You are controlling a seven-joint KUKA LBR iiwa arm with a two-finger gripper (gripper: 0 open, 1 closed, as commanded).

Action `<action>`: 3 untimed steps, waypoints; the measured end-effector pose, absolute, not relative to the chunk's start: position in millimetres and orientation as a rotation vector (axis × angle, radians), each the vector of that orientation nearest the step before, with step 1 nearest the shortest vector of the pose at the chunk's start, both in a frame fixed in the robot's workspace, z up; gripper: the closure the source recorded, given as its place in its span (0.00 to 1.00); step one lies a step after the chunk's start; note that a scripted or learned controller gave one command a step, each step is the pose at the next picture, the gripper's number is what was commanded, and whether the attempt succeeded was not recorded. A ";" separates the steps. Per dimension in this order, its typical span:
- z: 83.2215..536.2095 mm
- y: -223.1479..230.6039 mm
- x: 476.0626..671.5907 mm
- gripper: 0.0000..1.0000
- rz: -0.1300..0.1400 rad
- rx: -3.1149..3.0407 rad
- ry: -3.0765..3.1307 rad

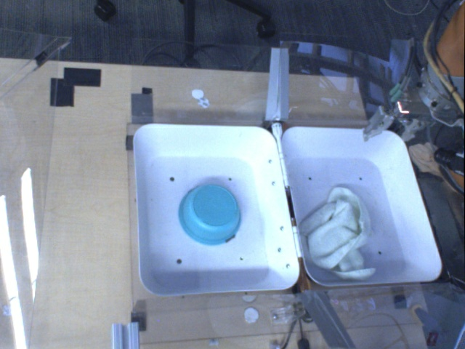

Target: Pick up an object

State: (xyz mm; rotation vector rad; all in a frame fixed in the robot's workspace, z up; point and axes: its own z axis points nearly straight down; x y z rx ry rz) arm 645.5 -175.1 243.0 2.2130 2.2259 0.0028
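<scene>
Lying crumpled, white cloth [336, 231] long axis slanting near-left to far-right.

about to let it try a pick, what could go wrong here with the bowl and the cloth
1. The blue bowl lies upside down in the left bin, showing a smooth round base with no rim exposed; fingers may slide off it.
2. The white cloth in the right bin is crumpled and nearly the bin's colour, so a pinch may catch just a fold and drop it.
3. The gripper sits at the right bin's far corner, and could clip the wall descending.
</scene>
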 end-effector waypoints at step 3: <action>217.4 -101.7 604.0 1.00 0.006 1.583 2.705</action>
